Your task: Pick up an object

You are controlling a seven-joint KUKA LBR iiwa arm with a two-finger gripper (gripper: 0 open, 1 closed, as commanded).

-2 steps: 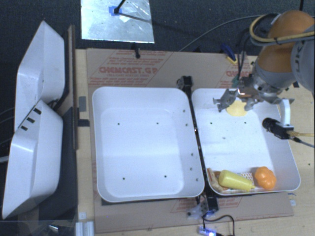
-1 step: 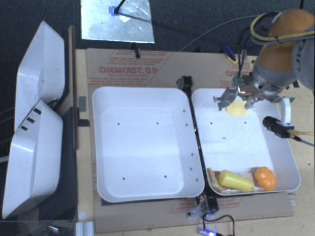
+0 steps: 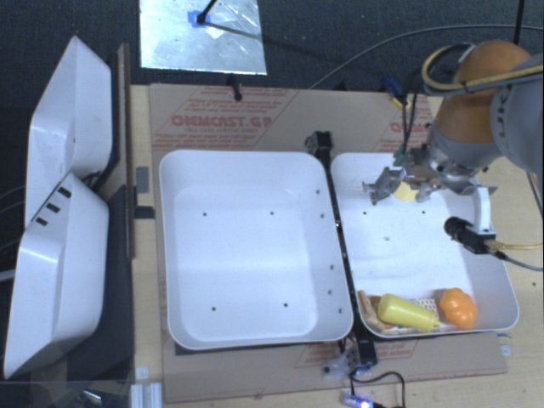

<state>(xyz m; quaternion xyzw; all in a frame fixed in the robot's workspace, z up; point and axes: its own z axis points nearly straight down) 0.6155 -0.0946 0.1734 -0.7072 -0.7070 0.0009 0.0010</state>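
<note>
My gripper (image 3: 399, 187) hangs over the far part of the right bin (image 3: 387, 245), its metal fingers spread apart and open. A pale yellow object (image 3: 406, 192) lies right under it, partly hidden by the fingers; I cannot tell whether they touch it. Along the bin's near edge lie a yellow bottle-shaped object (image 3: 406, 312), an orange ball-like object (image 3: 458, 307) to its right, and a thin tan piece (image 3: 371, 311) under the bottle's left end. The left bin (image 3: 246, 245) holds no objects.
The arm's orange and grey wrist (image 3: 476, 100) looms over the right bin's far right corner, with cables looping around it. A black fitting (image 3: 463, 230) juts over the bin's right side. Two white covers (image 3: 59, 219) stand to the left of the bench.
</note>
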